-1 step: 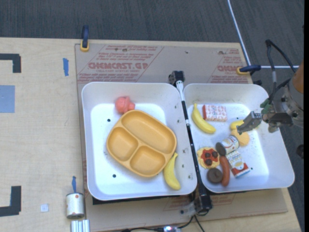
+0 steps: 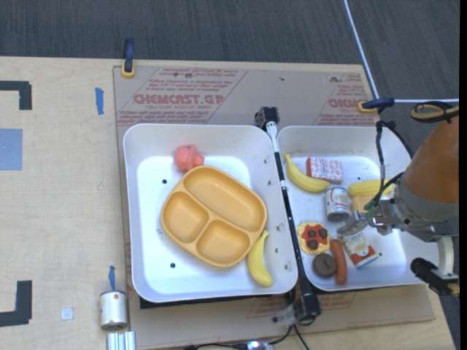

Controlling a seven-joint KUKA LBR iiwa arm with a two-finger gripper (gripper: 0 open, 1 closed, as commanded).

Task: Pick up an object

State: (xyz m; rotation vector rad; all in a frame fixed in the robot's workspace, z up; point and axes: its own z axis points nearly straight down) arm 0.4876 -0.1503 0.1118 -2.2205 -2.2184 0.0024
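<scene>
The pincer (image 2: 363, 224) hangs low in the right bin (image 2: 394, 272) because it wants the little carton (image 2: 361, 252) just under it, but I cannot tell its grip.

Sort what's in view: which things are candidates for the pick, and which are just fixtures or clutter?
Candidates: left-bin banana, pink toy, yellow divided plate; right-bin banana, can, sausage, small carton.

Fixtures: white bins, gripper, blue clamp.
</scene>
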